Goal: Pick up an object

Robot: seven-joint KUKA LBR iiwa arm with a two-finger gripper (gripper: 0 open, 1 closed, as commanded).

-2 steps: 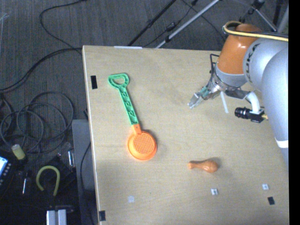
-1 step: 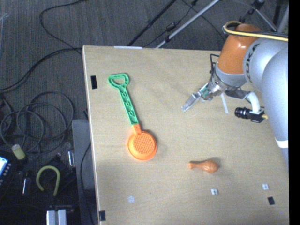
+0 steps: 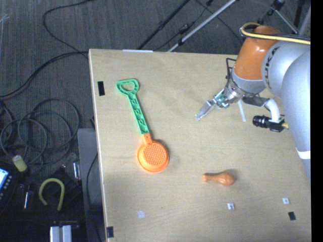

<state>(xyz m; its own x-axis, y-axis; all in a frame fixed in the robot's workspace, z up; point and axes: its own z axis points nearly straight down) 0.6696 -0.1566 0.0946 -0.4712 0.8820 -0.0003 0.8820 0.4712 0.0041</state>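
A toy skimmer lies on the tan bench top: its green handle (image 3: 135, 107) runs from the upper left down to a round orange mesh head (image 3: 153, 156). A small orange gourd-shaped object (image 3: 220, 178) lies on its side toward the front right. My gripper (image 3: 202, 114) hangs over the bench's middle right, pointing down and to the left. It is well to the right of the skimmer and above the gourd shape, with nothing seen in its grasp. The grey arm with its orange band (image 3: 255, 59) comes in from the right.
The bench's left edge (image 3: 96, 135) drops to a dark floor with cables (image 3: 40, 120) and a green hook-shaped item (image 3: 50, 188). Tripod legs (image 3: 212, 14) cross the floor behind the bench. Small markers (image 3: 230, 205) dot the front of the bench top.
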